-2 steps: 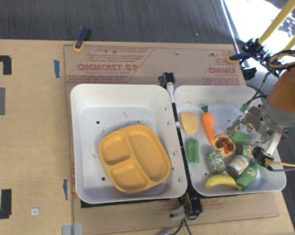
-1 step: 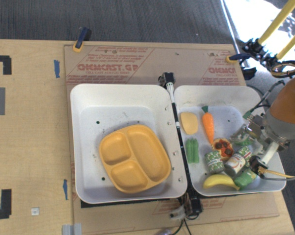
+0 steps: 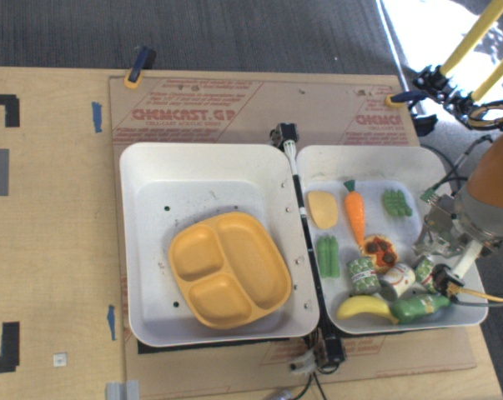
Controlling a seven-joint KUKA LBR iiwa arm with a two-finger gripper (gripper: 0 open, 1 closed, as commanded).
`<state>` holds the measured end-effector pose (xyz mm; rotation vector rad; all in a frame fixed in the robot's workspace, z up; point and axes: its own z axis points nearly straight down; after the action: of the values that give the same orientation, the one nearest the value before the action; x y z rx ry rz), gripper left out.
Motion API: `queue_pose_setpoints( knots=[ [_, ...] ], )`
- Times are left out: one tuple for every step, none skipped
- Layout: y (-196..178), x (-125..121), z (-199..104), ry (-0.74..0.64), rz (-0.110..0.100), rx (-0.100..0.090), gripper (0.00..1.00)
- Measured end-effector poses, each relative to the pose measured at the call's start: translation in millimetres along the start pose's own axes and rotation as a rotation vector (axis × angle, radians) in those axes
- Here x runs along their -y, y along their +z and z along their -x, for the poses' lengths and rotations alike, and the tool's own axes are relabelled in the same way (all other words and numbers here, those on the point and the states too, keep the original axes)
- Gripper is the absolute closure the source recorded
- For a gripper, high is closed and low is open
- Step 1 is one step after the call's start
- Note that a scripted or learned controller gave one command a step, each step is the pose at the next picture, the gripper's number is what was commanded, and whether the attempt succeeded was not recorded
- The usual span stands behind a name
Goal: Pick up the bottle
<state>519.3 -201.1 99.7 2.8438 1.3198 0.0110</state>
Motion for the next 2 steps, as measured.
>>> queue_pose_setpoints(
  knots=[
    [0.0,1.4,-2.8,-0.003,-0.006,-0.004,0.00],
    [-2.9,26.2,27.7,0.313,-0.021,-0.004,0.00]
  ],
)
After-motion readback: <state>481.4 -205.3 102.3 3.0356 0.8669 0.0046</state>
